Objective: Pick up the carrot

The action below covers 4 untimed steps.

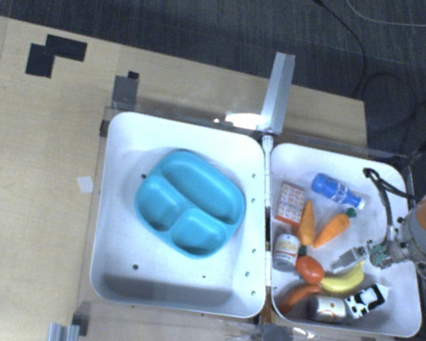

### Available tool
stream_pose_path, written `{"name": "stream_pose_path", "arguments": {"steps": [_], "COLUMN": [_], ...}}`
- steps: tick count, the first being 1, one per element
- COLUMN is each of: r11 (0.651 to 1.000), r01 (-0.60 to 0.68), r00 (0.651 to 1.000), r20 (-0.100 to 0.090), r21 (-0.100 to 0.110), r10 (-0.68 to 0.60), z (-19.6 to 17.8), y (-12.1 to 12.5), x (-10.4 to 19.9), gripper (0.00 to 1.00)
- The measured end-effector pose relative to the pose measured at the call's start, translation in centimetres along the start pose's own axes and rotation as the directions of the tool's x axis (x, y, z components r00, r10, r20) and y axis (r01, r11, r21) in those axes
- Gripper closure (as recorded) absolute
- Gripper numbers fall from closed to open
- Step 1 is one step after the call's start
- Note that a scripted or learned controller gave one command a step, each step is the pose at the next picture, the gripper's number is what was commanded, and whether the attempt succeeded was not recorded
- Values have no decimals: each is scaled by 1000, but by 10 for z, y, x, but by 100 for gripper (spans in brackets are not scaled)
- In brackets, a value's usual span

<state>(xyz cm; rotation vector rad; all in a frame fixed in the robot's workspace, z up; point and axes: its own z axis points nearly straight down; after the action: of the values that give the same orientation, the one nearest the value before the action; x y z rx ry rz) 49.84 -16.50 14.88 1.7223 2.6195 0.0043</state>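
The carrot [330, 230] lies slanted in the middle of the right bin [409, 310], orange with a green top pointing up and right. A second orange, carrot-like piece [308, 221] lies just left of it. My gripper [363, 254] reaches in from the right edge, low over the bin. It sits a short way right of and below the carrot, just above the banana [342, 281]. Nothing is visibly held in it.
Around the carrot lie a blue bottle [337, 191], a small printed box [290, 203], a small jar [286, 250], a tomato [310, 268], a brown sausage [298, 296], a can [329, 309] and a black-and-white item [367, 301]. The left bin [110, 270] holds a blue divided plate [189, 202].
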Motion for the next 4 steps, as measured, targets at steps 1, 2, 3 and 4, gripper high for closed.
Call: {"name": "stream_pose_path", "arguments": {"steps": [1,2,3,4], "r11": [1000,999,959,958], "r01": [10,39,284,287], "r00": [1000,999,959,958], "r20": [4,3,-8,4], "r21": [-6,-5,16,1], "r10": [-10,-38,-284,-287], "z": [59,60,63,49], "y": [54,99,160,165], "x": [19,-10,-20,-19], "gripper": [0,0,0,100]}}
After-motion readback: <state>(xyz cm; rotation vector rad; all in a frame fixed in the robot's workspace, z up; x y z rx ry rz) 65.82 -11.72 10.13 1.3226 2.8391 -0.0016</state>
